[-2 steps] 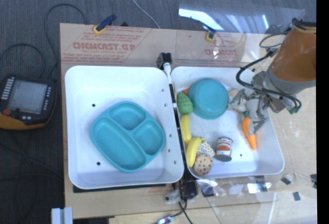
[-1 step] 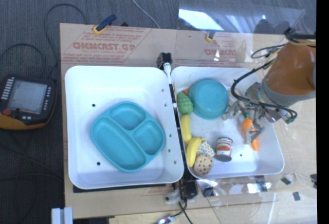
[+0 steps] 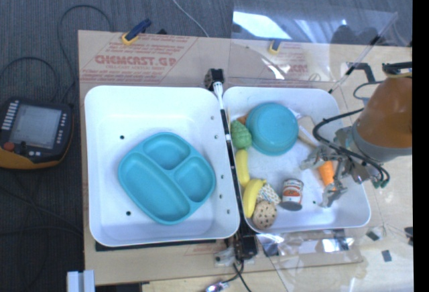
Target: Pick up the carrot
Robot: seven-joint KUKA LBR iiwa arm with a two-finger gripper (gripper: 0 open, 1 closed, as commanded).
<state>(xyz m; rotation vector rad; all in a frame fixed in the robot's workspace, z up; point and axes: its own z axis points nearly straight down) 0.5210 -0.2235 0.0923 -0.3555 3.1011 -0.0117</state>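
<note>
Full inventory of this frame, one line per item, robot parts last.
bins: 2, white, side by side on bench
divided plate: 1, light blue, left bin
bowl: 1, blue, upside down, right bin top
green toy food: 1, left of bowl
bananas: 2, yellow, right bin's left edge
cookie: 1, tan, speckled, right bin front
small can: 1, red and white, right bin front
carrot: 1, orange, between the gripper fingers
pendant: 1, grey and orange, floor at left
gripper: 1, around the carrot
arm: 1, grey, orange band

Grey arm point(image 3: 375, 140), orange band, black cables
</note>
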